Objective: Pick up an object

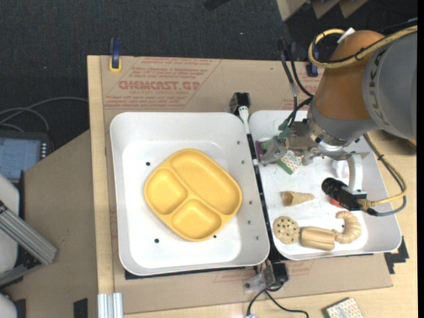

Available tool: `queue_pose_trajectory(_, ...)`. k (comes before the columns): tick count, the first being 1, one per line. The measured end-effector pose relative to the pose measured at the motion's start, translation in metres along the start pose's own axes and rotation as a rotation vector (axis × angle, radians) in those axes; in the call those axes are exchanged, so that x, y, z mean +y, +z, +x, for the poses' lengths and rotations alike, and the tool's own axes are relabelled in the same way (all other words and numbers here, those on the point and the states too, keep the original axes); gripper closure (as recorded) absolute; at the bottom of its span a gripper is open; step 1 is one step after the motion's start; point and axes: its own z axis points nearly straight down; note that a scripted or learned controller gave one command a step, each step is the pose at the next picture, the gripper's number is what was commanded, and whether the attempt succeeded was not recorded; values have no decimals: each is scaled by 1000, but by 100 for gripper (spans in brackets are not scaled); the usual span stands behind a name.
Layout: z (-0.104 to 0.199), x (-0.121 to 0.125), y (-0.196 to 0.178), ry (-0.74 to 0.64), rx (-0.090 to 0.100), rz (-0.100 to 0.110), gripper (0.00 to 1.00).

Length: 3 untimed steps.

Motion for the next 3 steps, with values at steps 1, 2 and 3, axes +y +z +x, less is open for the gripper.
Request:
queue_pose_trajectory(1,-80,-41,58,10,-1,9,0)
queue_pose_trajectory(2,-65,10,102,-2,-2,-4,0)
queue_pose_trajectory(3,-57,-33,100,1,2,6,0)
